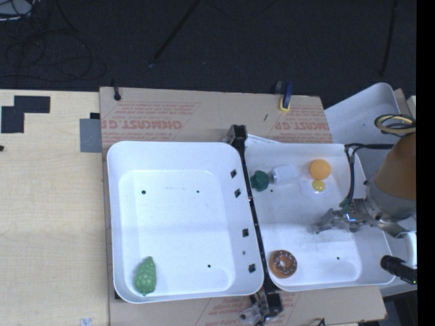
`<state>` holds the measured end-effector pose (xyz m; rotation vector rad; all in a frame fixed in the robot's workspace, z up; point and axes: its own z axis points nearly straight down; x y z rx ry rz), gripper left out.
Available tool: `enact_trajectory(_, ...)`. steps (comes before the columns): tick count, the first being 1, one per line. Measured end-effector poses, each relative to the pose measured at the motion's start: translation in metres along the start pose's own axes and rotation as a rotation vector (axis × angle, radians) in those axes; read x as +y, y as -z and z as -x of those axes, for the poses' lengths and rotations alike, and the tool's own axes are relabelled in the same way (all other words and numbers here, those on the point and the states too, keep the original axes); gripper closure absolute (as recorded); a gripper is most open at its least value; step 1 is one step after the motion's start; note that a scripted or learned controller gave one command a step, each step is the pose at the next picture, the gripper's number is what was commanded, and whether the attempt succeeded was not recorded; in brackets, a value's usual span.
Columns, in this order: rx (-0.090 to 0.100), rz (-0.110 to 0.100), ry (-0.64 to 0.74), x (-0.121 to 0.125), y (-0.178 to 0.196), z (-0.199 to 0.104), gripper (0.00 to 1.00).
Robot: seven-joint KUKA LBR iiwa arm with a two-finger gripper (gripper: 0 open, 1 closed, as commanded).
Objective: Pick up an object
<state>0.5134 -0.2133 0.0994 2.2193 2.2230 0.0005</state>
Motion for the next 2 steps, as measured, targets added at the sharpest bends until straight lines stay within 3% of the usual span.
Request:
enact_trajectory(1, -0.001, 0.003, 0.002, 0.060, 0.014, 0.000, 0.00)
enact_trajectory(2, 0.000, 0.001, -0.001, 0.069, 0.052, 0.001, 0.00)
